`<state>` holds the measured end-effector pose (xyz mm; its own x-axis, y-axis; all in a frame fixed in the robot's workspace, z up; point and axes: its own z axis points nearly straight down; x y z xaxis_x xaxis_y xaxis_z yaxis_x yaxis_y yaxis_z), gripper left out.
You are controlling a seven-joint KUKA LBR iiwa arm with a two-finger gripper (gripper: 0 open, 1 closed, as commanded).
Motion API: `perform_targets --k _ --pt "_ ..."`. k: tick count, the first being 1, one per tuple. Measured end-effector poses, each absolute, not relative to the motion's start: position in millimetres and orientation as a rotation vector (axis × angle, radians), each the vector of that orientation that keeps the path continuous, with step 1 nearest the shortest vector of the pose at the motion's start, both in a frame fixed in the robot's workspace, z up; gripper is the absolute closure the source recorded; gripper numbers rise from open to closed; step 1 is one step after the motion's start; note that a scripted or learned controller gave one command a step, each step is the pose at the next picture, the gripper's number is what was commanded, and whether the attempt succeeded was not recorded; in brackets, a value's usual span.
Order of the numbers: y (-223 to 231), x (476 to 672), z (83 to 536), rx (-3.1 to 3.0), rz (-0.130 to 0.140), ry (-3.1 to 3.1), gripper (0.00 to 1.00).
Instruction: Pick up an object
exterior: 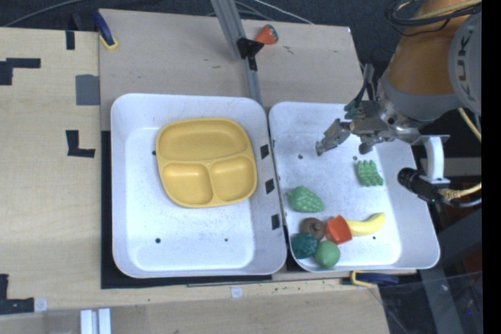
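My gripper (pixel 345 143) hangs over the upper middle of the right bin (pixel 407 250), open, with nothing between its fingers. Toy foods lie in that bin's lower half. A green ridged piece (pixel 368 173) sits just below and right of the gripper. A pale green grape bunch (pixel 304 199) lies lower left of it. Along the front wall are a yellow banana (pixel 366 225), an orange-red block (pixel 338 230), a brown ring (pixel 314 228), a dark teal piece (pixel 304 246) and a green ball (pixel 327 254).
The left bin (pixel 133 246) holds a yellow divided plate (pixel 207 162). A grey pole (pixel 223 0) slants down to the joint between the bins at the back. The arm's orange band (pixel 427 51) looms at the right.
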<state>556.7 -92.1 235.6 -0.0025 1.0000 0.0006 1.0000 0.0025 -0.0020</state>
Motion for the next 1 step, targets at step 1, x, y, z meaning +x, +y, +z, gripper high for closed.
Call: perform_targets --k 1 --pt "-92.3 556.7 235.6 -2.218 0.001 -2.223 0.00"
